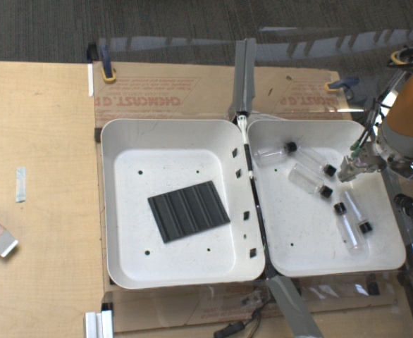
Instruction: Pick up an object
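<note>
Four clear vials [311, 178] are being kept in the right bin [291, 248]; the gripper [349, 172] is being positioned above them, its state being indeterminable.

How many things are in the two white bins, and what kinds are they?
Clear tubes with black caps: 4
Black ribbed mat: 1
Total: 5
</note>
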You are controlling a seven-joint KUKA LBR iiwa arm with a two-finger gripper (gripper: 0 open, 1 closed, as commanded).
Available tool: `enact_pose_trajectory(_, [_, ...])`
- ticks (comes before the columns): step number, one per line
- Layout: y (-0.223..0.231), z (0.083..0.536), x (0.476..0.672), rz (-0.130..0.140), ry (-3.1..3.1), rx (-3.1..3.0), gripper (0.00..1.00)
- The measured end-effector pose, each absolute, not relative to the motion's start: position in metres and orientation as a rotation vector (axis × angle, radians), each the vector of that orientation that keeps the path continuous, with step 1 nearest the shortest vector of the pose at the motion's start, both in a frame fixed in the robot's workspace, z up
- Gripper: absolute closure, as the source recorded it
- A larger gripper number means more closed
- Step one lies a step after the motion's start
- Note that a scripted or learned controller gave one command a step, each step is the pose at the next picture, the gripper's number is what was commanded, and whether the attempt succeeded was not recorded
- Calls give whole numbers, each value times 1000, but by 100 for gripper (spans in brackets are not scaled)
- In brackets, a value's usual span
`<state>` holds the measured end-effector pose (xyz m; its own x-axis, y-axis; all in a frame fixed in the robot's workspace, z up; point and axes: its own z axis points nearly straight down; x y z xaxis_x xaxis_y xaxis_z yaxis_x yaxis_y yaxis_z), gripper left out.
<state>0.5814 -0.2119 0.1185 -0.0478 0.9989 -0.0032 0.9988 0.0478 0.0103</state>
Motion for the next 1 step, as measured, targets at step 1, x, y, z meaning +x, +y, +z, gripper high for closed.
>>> enact_pose_trajectory(1, [-212,119,581,8,2268,2161,0])
